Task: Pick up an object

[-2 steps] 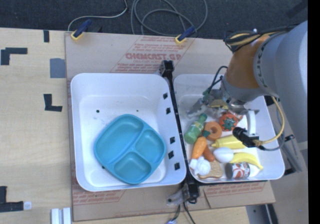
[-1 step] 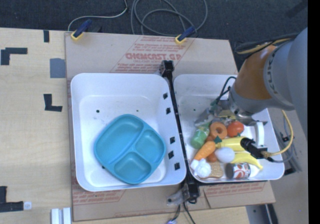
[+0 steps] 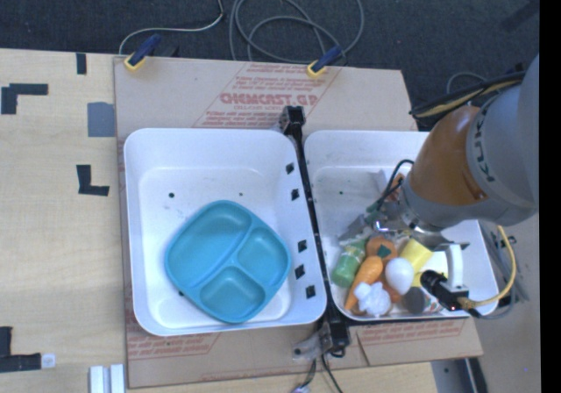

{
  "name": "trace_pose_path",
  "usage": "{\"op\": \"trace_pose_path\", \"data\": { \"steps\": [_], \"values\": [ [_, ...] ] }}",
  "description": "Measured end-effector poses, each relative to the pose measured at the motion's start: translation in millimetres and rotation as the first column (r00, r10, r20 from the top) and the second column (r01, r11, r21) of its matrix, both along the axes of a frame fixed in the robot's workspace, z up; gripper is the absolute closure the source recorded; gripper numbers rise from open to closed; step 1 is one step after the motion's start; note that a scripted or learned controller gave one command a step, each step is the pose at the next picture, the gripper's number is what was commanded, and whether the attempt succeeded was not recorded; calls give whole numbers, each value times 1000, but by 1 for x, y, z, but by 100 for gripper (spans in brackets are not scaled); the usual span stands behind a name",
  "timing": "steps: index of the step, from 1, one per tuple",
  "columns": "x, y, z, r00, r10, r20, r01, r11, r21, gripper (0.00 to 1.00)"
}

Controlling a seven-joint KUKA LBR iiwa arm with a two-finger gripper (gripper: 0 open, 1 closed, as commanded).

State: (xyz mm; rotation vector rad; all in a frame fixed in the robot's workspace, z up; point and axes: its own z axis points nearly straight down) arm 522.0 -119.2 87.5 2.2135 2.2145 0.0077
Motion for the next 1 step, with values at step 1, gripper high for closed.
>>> {"op": "trace_pose_path", "data": {
  "steps": [1],
  "values": [
    [1, -1, 10, 1000, 0, 0, 0, 1000, -2, 100]
  ]
}}
